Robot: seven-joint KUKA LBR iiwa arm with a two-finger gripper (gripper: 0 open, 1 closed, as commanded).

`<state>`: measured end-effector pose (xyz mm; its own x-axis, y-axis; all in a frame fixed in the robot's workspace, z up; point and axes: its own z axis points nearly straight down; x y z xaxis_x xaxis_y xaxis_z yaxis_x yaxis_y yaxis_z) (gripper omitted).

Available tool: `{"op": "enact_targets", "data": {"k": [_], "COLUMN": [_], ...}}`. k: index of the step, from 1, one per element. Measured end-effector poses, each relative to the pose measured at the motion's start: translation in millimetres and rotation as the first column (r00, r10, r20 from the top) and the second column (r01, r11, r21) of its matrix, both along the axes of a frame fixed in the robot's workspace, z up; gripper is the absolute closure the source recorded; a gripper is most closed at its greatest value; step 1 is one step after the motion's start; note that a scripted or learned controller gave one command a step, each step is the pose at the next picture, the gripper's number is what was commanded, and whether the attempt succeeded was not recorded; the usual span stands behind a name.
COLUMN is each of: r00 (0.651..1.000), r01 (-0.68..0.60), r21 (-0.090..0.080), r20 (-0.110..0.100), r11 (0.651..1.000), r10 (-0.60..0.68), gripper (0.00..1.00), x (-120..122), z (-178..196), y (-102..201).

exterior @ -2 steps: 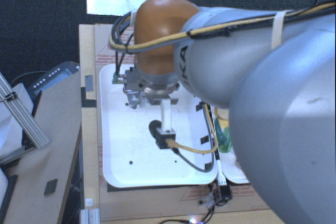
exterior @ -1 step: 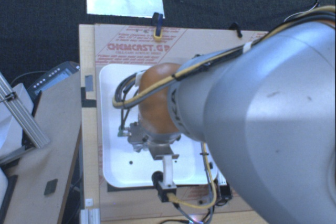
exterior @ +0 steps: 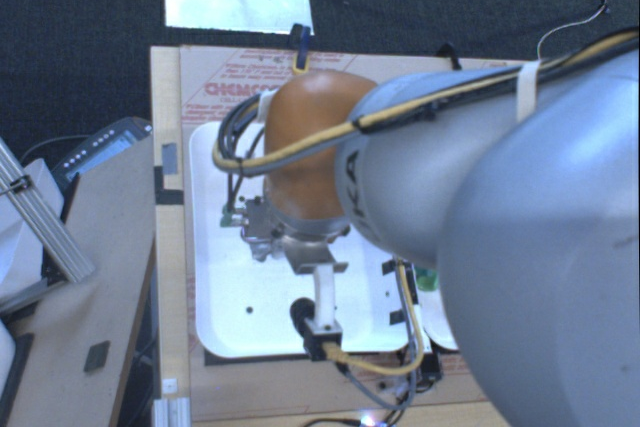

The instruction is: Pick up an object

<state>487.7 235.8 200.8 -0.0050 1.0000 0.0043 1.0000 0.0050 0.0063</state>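
Grey arm [exterior: 520, 245] looms closest, hiding much. Its gripper [exterior: 262, 233] hangs above the left bin [exterior: 225, 315]; open or closed, I cannot tell.

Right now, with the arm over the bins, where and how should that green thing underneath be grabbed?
Only a sliver of the green thing shows, just past the view's-right edge of the white bin; the arm hides the rest, so shape and pose are unreadable. Tentatively: come straight down from above, since the bin wall stands close beside it, and grip across its narrowest side.
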Motion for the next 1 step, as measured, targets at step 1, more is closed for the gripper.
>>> {"op": "enact_targets", "data": {"k": [1], "r00": [1.0], "r01": [0.005], "r21": [-0.002], "r20": [-0.001], "r11": [1.0], "r10": [-0.005], "gripper": [1.0], "x": [0.2], "z": [52.2], "y": [-16.4]}}
